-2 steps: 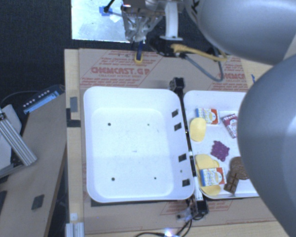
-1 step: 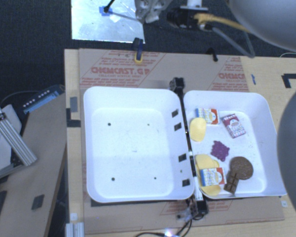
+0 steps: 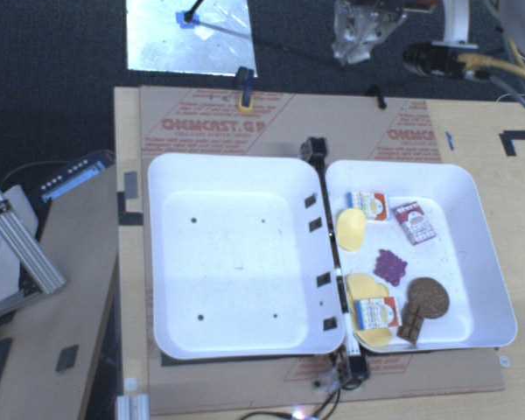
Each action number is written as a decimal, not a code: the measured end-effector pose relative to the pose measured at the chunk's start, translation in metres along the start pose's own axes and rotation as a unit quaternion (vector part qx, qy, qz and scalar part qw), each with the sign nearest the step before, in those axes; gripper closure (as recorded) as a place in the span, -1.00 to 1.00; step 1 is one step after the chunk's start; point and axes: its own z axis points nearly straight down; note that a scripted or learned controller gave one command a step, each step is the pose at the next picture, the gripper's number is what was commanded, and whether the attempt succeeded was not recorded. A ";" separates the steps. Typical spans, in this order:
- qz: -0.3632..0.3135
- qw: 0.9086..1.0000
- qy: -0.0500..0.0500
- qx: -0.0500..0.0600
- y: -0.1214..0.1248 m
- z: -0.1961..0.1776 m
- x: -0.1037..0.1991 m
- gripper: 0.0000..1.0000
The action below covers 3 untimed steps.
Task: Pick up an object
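claw [image 3: 360,38] hangs high beyond the counter's [image 3: 201,121] far edge, can't tell its state, nothing picked yet; objects like the purple grapes [image 3: 390,265] sit in the right bin [image 3: 486,234], so next it must descend over one.

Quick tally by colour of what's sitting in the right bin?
Yellow pieces: 3
Orange-and-white packets: 2
Red-and-white box: 1
Purple cluster: 1
Brown pieces: 2
Total: 9
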 end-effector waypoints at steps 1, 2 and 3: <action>-0.012 1.000 0.004 -0.004 -0.009 -0.040 0.088 1.00; -0.010 1.000 0.000 0.008 -0.083 0.151 0.125 1.00; -0.010 1.000 0.003 -0.002 -0.078 0.130 0.123 1.00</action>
